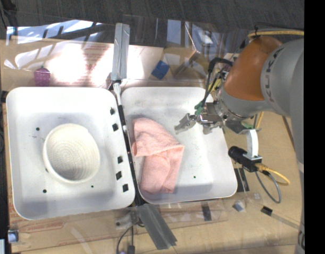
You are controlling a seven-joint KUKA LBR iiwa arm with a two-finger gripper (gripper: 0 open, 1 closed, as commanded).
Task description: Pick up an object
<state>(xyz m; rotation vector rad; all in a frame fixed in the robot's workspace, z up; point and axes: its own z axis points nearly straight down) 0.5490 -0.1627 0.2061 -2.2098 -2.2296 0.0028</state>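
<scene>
A folded pink cloth point(155, 153) lies in the right bin point(215, 181), against its left wall. A white ribbed bowl point(71, 152) sits in the left bin point(25, 105). My gripper point(186, 122) hangs over the upper right part of the right bin, just right of the cloth's top corner and apart from it. Nothing shows between its fingers.
A purple block point(42, 77) and a blue block point(160, 69) lie on the bench behind the bins. A grey divider strip point(120, 52) runs between the bins. Cables and a black connector point(245, 159) hang by the right bin's right rim.
</scene>
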